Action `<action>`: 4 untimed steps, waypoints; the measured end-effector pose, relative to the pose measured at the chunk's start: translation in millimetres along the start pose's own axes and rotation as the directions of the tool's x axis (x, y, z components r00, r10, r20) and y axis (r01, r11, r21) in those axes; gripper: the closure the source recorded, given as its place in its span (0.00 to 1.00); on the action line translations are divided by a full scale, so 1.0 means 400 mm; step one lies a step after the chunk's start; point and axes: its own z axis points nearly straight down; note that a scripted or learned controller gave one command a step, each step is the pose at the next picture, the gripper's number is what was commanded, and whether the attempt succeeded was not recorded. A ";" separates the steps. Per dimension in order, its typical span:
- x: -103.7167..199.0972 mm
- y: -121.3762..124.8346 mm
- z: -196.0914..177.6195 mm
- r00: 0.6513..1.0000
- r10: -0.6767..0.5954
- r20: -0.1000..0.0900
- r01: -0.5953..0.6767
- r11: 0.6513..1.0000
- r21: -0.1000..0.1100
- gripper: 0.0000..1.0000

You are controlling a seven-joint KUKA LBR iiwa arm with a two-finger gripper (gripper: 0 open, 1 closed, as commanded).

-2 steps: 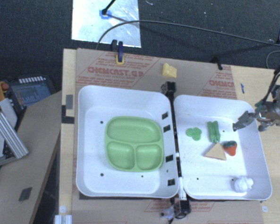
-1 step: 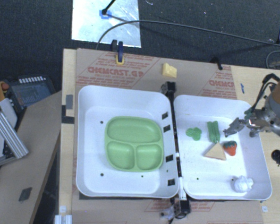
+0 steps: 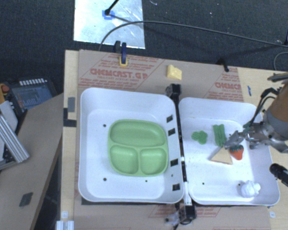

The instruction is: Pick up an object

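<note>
Right bin: strawberry, wedge.

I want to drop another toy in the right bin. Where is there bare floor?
Free: the right white bin near its front-left corner, below the tan wedge, left of the white lump; also its back strip. Crowded: the middle, with the green round piece, green ridged block, red toy and gripper.

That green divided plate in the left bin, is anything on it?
Empty. The green plate lies flat in the left bin, and all three of its compartments show bare green.
</note>
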 end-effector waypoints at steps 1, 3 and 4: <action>0.020 -0.003 0.144 1.000 0.000 -0.001 0.000 1.000 -0.004 0.00; 0.031 -0.019 -0.017 1.000 -0.002 0.002 0.002 1.000 -0.008 1.00; 0.032 -0.024 -0.128 1.000 -0.003 0.002 0.003 1.000 -0.009 1.00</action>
